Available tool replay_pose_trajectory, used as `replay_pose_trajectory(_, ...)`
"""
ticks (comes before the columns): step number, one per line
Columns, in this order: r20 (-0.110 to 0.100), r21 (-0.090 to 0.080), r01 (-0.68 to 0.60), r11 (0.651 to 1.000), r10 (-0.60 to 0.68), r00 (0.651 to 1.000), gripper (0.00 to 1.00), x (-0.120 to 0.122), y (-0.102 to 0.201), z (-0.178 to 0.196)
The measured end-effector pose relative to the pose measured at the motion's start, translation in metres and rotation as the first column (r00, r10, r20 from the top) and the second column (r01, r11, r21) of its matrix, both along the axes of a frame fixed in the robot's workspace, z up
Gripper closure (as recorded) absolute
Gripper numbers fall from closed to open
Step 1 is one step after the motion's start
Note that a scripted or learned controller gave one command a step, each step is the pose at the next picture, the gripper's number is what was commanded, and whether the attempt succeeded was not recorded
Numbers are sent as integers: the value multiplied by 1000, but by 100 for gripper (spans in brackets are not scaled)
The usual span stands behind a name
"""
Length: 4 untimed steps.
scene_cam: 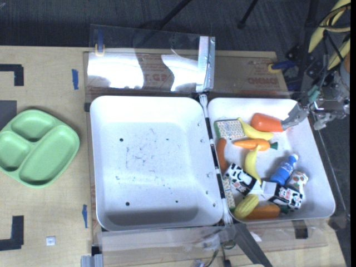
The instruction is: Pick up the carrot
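The carrot, orange with a small green stub at its end, lies across the middle of the right bin, a little toward the bin's far edge. The gripper hangs by the far right corner of that bin, just beside a plump orange piece and apart from the carrot. Whether it is spread or closed I cannot tell from this slant.

The main risk is a wrong pick. The gripper sits nearer the plump orange piece than the carrot, so a descent from here would likely meet that piece instead (the colours are nearly the same). The carrot is also crowded: one banana lies just beside it on the far side and a second banana just beside it on the near side, so a closing grip could catch a banana or push the carrot away.

Counted:
- two white bins, including the left bin
- one carrot
- two bananas
- three other orange pieces
- one blue bottle
- two black-and-white cartons
- one yellow piece near the near edge
- one green divided plate on the bench's left side
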<state>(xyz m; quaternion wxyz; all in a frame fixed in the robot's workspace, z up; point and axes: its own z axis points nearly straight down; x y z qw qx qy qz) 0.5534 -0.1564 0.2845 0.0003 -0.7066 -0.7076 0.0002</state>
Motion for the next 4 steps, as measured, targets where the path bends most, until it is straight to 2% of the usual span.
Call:
replay_pose_trajectory(1,1,0,-62,998,62,998,0,62,6,-96)
replay_pose_trajectory(2,-1,1,-218,976,218,976,0,78,36,-199)
replay_pose_trajectory(3,4,-1,-216,976,216,976,100,79,35,-187)
replay_pose_trajectory(4,4,-1,-216,976,216,976,0,79,36,-187)
